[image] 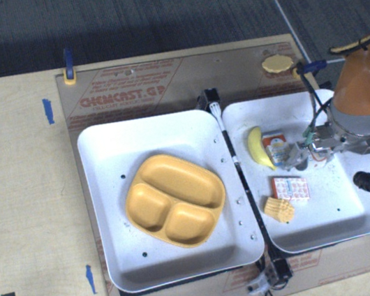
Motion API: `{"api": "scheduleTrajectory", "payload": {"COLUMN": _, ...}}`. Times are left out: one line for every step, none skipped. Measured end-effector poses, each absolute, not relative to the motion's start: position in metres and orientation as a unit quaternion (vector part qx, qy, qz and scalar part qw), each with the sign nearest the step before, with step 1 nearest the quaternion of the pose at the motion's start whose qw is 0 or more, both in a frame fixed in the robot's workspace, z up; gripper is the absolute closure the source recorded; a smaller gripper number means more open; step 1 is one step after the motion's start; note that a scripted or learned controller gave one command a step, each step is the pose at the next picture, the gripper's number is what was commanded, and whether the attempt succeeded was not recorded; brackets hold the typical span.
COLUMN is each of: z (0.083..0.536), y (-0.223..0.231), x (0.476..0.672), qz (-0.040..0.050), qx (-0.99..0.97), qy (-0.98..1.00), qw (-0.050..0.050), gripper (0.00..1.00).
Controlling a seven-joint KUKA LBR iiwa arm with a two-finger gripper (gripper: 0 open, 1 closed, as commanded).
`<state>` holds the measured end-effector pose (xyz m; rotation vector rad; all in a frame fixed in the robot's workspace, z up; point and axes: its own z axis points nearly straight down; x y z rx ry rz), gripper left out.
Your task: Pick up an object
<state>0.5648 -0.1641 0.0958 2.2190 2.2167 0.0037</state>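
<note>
Two bins [101, 194]: left holds yellow tray [173, 199], right holds banana [259, 148].

A single fixed camera looks down from above at a slant onto the pale wooden counter [29, 228]. It sits far enough back to take in both shallow white plastic bins whole: the left bin [111, 213] fills the centre of the frame, and the right bin [339, 216] lies toward 3 o'clock. Dark grey carpeted floor [146, 9] runs along the 12 o'clock edge, beyond the counter's far side. The grey robot arm with its orange band [362, 87] enters at 3 o'clock, cut off by the frame edge.
</note>
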Motion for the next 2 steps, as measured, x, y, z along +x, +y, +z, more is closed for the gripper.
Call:
{"api": "scheduleTrajectory", "payload": {"z": 0.086, "y": -0.102, "x": 0.626, "qz": 0.0006, "qx": 0.707, "qy": 0.708, "qw": 0.000, "gripper": 1.00}}
{"api": "scheduleTrajectory", "payload": {"z": 0.185, "y": -0.030, "x": 0.547, "qz": -0.0002, "qx": 0.707, "qy": 0.708, "qw": -0.001, "gripper": 1.00}}
